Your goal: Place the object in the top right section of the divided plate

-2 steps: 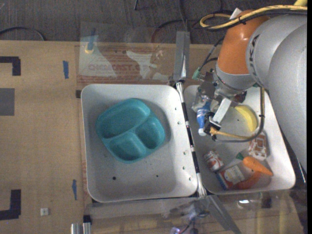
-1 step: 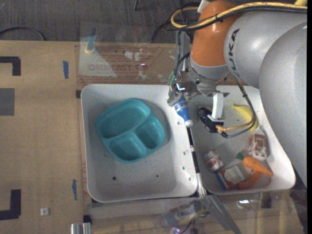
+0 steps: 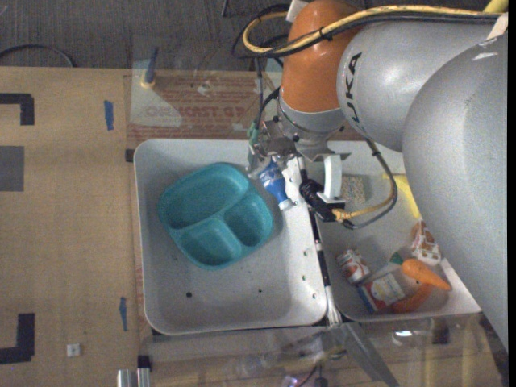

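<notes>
A teal divided plate (image 3: pixel 167 213) with three sections lies in the left white bin (image 3: pixel 234 297), toward its upper half. My gripper (image 3: pixel 272 172) hangs over the plate's upper right rim, by the wall between the two bins. A small blue and white bottle-like object (image 3: pixel 276 189) sticks out from between the fingers, tilted down and to the right. It hovers just at the plate's right edge, beside the right-hand section. The gripper is shut on it.
The right white bin (image 3: pixel 379 236) holds a small can (image 3: pixel 351 266), an orange carrot-like toy (image 3: pixel 425 276), a boxy pack (image 3: pixel 382 290) and a speckled pad (image 3: pixel 355 187). A black cable fitting (image 3: pixel 321 202) juts from the wrist. The bench's brown top (image 3: pixel 64 240) spreads to the left.
</notes>
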Action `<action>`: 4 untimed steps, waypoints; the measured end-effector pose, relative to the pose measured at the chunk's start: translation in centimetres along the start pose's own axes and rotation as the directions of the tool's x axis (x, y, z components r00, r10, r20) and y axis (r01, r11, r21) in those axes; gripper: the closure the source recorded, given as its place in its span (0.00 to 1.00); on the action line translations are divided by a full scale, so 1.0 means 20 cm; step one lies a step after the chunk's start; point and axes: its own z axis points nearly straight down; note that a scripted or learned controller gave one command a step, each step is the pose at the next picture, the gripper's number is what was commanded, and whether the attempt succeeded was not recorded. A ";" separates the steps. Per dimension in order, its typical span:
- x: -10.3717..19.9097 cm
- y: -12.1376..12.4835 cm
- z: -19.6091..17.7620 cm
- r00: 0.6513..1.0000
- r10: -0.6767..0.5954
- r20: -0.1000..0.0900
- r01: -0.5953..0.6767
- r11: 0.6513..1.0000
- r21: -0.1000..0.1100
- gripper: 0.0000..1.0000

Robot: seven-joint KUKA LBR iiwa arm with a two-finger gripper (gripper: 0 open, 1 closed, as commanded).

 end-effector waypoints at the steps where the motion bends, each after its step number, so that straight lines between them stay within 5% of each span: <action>1: 0.07 -0.04 0.32 0.936 0.351 -0.001 -0.351 0.936 -0.004 1.00; 2: 0.09 0.08 0.35 0.916 0.402 -0.015 -0.402 0.915 -0.039 1.00; 3: 0.05 -0.04 -0.14 0.963 0.268 0.001 -0.268 0.963 0.003 1.00; 4: 0.07 0.06 -0.15 0.978 0.207 0.001 -0.207 0.978 0.001 1.00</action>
